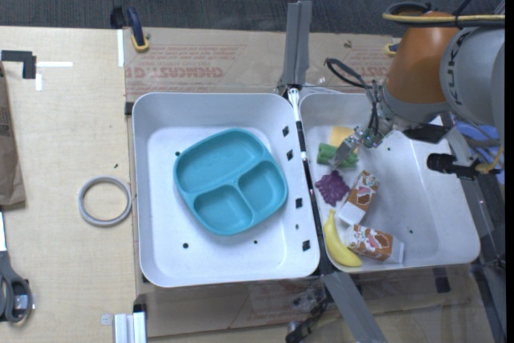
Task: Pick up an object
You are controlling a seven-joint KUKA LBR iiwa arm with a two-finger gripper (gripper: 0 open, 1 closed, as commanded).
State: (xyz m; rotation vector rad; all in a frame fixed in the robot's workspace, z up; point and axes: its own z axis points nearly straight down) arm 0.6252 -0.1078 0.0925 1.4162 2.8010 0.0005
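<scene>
My gripper (351,147) hangs low over the back left of the right bin (434,197), reaching in from the right. Its tip is right at a green toy (331,155), overlapping the toy's right side; whether it touches is unclear. A yellow piece (341,134) lies just behind it. In front lie a purple toy (331,187), a small orange-and-white carton (360,197), a second carton (376,243) and a banana (337,241) along the left wall.
The left bin (161,197) holds a teal divided plate (231,181). A grey divider post (297,44) stands between the bins at the back. A tape ring (105,200) and scissors (12,293) lie on the bench to the left.
</scene>
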